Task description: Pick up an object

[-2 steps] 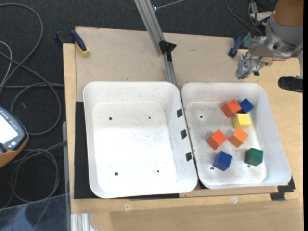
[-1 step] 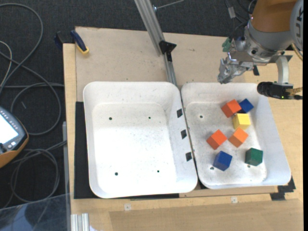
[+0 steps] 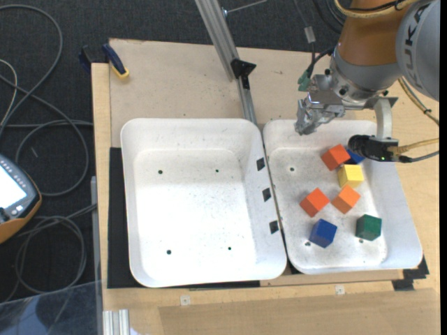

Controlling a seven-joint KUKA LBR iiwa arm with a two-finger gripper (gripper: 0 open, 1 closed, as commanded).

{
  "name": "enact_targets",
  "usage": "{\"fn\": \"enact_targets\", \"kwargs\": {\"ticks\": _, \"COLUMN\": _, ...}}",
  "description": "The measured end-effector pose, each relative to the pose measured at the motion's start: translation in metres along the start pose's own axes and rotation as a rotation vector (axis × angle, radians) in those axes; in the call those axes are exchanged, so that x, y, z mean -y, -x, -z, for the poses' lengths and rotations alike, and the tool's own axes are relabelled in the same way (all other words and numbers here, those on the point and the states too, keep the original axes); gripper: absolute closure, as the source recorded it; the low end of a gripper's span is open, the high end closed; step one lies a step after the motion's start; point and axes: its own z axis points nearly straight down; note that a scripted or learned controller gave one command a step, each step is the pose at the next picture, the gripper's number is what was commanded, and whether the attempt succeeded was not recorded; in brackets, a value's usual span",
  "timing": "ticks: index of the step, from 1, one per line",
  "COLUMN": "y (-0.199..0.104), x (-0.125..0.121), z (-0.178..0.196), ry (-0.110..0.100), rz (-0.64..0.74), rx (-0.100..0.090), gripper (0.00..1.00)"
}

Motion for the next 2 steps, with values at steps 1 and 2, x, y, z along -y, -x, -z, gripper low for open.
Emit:
{"fn": "enact_targets", "kwargs": {"ticks": 1, "y": -0.047, "x": 0.028, "z": -0.02, "ry": -0.001, "rz": 0.0, "rx": 0.0, "gripper": 1.0}}
{"fn": "enact_targets", "kwargs": {"ticks": 2, "y": -0.101, "x": 0.049, "z": -0.036, "ry": -0.001, "rz": 0.002, "rx": -0.001, "gripper": 1.0}}
